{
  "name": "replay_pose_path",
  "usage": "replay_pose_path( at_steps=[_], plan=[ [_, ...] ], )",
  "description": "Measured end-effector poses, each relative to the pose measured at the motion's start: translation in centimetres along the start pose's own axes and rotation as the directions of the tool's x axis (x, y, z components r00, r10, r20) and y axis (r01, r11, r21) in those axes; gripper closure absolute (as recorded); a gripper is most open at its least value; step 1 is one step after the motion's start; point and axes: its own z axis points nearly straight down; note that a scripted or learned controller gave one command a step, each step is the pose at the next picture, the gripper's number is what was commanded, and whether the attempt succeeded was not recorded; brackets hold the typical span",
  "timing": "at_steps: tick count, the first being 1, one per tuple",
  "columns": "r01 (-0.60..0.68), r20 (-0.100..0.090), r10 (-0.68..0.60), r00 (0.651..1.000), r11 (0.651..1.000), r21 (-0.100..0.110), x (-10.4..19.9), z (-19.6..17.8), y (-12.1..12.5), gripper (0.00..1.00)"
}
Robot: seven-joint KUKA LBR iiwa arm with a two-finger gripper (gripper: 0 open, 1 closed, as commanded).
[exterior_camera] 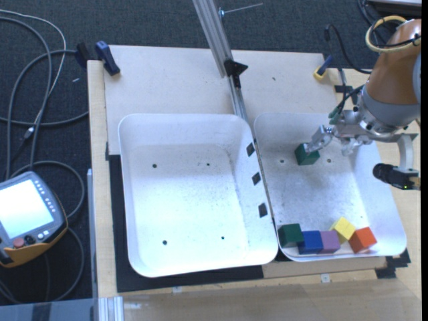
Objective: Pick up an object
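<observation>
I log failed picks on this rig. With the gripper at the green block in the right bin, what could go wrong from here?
1. The dark green block sits at one tip of the gripper, not clearly between the jaws, so it may get pushed aside or slip out.
2. The right bin has a curved wall nearby; a nudged block could slide against it, out of easy reach.

On my bench (167, 79) two bins sit side by side, the left bin (134, 179) beside the right bin (394, 226), with a slanted rail (214, 32) running down to the gap between them. My pincer (333, 139) hangs over the far part of the right bin, and one block (307, 155) lies just left of it on the bin floor. Five more blocks (324, 238) lie in a row along that bin's near edge, well apart from the lone one, reaching toward its near right corner.
</observation>
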Motion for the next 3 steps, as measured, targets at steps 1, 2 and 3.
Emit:
replay_pose_path(
  at_steps=[1,2,3],
  plan=[
    [0.002,-0.004,-0.002,1.000,1.000,0.016,0.4,9.4,1.6,0.00],
    [0.005,-0.002,-0.005,1.000,1.000,0.002,2.7,8.9,6.4,0.00],
    [0.003,0.000,-0.003,1.000,1.000,0.003,2.5,7.7,6.4,1.00]
  ],
)
